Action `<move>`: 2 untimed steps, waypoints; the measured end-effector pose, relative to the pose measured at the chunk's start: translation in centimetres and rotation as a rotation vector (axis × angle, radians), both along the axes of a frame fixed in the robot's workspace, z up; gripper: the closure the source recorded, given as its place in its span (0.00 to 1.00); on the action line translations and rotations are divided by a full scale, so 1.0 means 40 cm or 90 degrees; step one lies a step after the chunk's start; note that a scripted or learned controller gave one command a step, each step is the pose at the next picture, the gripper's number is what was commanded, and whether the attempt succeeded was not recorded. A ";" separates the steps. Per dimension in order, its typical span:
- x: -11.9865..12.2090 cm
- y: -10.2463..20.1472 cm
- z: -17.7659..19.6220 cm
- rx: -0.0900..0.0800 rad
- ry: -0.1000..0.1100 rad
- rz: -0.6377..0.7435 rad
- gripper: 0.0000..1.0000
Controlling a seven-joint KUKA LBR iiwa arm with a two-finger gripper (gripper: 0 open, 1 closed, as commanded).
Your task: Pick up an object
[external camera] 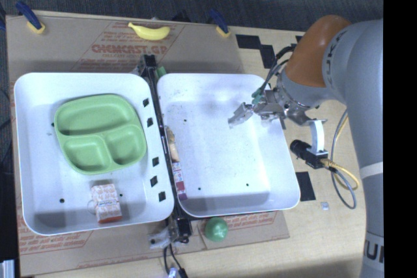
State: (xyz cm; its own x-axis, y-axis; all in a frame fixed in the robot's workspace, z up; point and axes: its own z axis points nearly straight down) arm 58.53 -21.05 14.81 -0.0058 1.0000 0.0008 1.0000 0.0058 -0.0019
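My gripper (240, 114) hangs over the upper right part of the right bin (221, 198), pointing left, with the bin's white floor beneath it. Nothing shows at its tip. A small beige object (171, 137) and a small flat packet (178, 184) lie against the right bin's left wall, well to the left of the gripper. In the left bin (32, 159) sit a green divided plate (100, 133) and a small red and white carton (106, 202).
A yellow banana (150, 30) lies on the cardboard behind the bins. A green ball (216, 228) rests in front of the right bin. Blue clamps (30, 17) hold the cardboard's back edge. The arm's cables (339, 172) hang at the right.
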 end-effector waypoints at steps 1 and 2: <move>0.118 -0.001 0.060 0.000 -0.001 -0.001 0.00; 0.177 0.013 -0.145 0.000 0.002 0.001 0.00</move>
State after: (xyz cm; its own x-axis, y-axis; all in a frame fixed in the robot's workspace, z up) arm 65.59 -20.53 9.03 -0.0074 1.0000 0.0014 1.0000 0.0074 -0.0054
